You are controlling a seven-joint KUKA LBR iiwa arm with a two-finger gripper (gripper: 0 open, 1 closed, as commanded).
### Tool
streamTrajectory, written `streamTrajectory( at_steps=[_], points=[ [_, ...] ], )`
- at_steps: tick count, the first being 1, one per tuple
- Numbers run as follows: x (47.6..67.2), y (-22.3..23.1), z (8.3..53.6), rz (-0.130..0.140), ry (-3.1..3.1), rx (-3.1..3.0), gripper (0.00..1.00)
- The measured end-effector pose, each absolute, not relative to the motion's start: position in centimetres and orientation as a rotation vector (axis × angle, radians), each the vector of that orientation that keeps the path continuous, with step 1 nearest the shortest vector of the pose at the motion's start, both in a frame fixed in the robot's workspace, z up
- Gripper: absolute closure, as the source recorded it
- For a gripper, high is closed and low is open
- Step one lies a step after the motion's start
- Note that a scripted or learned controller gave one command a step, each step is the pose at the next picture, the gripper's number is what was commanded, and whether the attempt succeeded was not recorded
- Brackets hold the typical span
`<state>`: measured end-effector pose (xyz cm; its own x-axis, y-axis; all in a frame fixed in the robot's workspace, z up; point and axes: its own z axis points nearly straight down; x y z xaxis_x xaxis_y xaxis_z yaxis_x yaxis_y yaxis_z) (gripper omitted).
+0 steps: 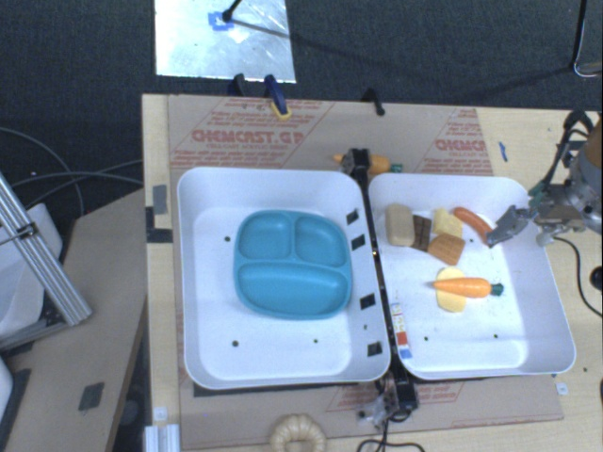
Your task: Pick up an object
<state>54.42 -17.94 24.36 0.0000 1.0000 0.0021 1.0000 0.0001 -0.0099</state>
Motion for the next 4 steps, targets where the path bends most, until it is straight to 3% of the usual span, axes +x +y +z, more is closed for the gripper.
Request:
streamTrajectory(
  at_steps=[1,4],
  points=[
    [54.7,-17.9,25.0,-0.001,-2.226,-2.219,0.0],
    [55.3,-17.3,9.0,0.003,-2.22,-2.218,0.0]
  ],
)
